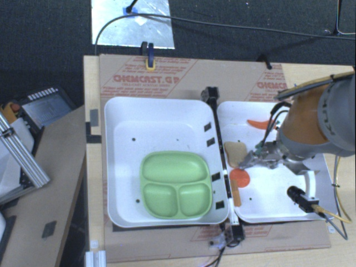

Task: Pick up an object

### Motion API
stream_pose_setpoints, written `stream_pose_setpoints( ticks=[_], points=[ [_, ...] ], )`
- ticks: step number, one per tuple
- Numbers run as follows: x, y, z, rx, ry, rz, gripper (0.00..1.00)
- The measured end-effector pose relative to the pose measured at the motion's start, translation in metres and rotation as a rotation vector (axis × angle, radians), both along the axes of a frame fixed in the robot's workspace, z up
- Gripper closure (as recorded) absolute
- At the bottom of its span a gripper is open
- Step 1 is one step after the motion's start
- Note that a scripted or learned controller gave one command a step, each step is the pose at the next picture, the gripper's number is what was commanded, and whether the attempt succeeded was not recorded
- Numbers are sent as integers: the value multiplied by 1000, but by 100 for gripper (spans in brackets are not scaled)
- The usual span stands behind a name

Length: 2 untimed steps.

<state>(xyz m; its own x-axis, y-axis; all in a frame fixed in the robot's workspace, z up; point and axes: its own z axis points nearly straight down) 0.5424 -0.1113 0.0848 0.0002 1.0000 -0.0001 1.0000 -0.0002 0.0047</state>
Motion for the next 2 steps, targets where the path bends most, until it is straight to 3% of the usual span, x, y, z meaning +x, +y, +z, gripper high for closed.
stream_pose_setpoints(
  ticks=[1, 2],
  points=[
    [1, 0, 13, -1, -4, 1, 100],
    [-5, -5, 70, -1, -1, 0, 100]
  ],
)
